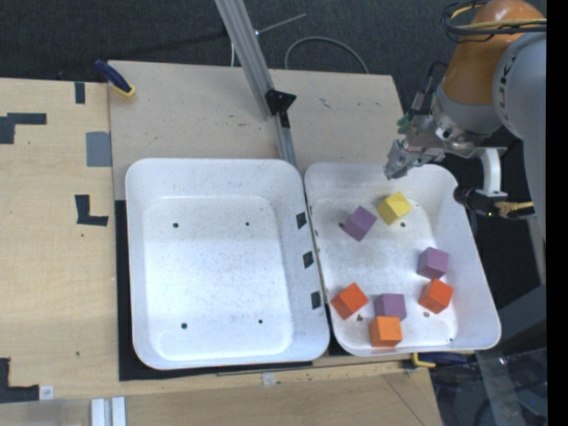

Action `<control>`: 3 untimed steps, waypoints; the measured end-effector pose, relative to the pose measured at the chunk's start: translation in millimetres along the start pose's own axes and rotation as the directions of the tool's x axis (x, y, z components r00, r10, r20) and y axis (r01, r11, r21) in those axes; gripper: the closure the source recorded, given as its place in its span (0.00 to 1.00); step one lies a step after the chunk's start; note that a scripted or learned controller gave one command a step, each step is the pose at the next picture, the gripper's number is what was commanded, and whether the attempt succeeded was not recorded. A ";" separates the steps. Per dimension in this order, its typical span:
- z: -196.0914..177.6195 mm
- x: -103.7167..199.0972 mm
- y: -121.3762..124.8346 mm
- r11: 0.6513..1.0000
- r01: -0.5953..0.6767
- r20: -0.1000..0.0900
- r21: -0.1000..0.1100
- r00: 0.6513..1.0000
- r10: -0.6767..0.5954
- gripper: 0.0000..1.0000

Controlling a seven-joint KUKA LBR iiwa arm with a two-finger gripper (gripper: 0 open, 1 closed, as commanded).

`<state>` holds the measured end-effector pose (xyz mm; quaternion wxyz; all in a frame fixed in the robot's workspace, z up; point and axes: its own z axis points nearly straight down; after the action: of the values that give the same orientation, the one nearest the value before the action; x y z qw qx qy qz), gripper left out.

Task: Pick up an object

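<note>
The robot's grey gripper (398,169) hangs just above the small yellow block (395,207) in the right white bin (470,264), likely to grab it, holding nothing, and how wide it is cannot be told.

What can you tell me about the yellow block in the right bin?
The yellow block is a small cube, matte and foam-like in look, all one colour. It sits tilted, one corner toward the camera, on the floor of the right bin near its far edge. The purple block lies just to its left, close but apparently apart. The gripper hangs just above and beyond it, not holding it.
</note>
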<state>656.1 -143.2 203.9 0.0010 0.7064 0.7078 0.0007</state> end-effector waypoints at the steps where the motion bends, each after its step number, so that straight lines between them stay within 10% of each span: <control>1: 4.9 46.7 -25.4 1.000 0.002 -0.001 0.005 1.000 -0.002 1.00; 3: 1.5 143.5 -59.4 1.000 0.004 -0.002 0.006 1.000 -0.004 1.00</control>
<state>596.4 0.2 202.3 -0.0019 0.7049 0.7093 -0.0008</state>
